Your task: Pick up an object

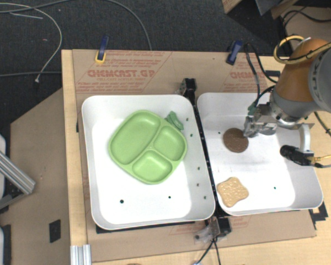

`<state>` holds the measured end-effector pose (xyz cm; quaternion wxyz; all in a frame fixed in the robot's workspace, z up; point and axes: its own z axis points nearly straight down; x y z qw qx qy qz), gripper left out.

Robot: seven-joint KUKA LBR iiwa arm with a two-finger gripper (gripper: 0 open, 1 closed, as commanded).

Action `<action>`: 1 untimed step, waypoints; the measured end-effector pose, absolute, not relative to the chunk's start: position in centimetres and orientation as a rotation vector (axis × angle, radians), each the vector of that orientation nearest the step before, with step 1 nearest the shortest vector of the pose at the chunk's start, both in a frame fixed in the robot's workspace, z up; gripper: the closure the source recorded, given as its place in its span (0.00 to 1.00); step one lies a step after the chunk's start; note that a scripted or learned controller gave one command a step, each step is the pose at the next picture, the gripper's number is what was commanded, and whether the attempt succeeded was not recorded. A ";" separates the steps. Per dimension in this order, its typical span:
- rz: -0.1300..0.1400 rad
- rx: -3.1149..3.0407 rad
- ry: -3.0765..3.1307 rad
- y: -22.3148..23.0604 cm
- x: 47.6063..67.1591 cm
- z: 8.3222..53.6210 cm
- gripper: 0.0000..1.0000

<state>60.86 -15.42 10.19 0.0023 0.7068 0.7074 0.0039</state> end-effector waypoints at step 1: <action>0.005 2.216 2.220 -15.2 61.2 14.6 1.00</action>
